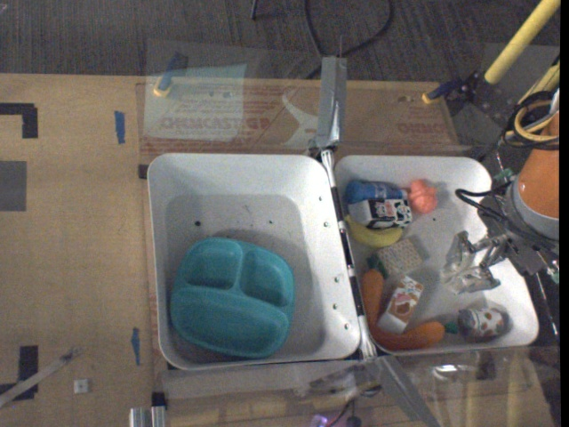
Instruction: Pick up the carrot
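A: Where's the carrot point(372, 294)?

B: In the right bin point(442, 171), close against the wall it shares with the left bin point(233, 172). It lies lengthwise along that wall, orange body with a bit of green at its far tip. A small carton point(402, 303) sits touching its right side.

A: I see a second orange piece.

B: Yes, another carrot-like piece point(411, 334) lies along the near wall of the right bin, just below the carton, its green end pointing toward a small round can point(482, 323) in the near right corner.

A: And the tool?

B: The tool point(471, 265) hangs over the right half of the right bin, well apart from the carrot, with the carton between them. Its two metal fingers point(459, 252) stand apart, and nothing is between them.

A: What else is in that bin?

B: A blue bottle point(371, 190), a black-and-white cow-print box point(384, 211), a banana point(375, 234), a pink toy point(423, 196), and a grey sponge-like square point(402, 256), all beyond the carrot.

A: The left bin?

B: A teal divided plate point(233, 296) lies in it. Both bins rest on the table point(71, 238).
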Controlling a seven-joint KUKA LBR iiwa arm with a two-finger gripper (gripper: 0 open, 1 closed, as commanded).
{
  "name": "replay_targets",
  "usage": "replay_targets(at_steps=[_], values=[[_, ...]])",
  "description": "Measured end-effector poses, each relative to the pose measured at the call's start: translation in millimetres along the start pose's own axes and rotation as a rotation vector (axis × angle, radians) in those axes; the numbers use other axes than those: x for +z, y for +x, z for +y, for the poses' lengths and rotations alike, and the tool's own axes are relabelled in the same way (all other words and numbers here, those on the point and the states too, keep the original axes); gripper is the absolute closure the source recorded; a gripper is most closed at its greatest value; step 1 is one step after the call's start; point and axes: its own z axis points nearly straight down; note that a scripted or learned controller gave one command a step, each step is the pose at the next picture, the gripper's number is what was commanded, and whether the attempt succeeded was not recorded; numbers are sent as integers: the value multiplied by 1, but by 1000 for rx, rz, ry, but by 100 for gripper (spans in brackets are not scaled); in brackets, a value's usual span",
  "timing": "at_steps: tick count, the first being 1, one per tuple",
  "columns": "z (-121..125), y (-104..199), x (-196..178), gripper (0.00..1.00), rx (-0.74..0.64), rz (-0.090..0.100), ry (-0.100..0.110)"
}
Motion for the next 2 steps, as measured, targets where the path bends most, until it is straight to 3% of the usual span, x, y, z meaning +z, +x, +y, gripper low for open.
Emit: replay_targets(at_steps=[1, 2], values=[[0, 0, 0, 0, 1, 0, 0], [-46, 0, 125, 0, -211, -7, 6]])
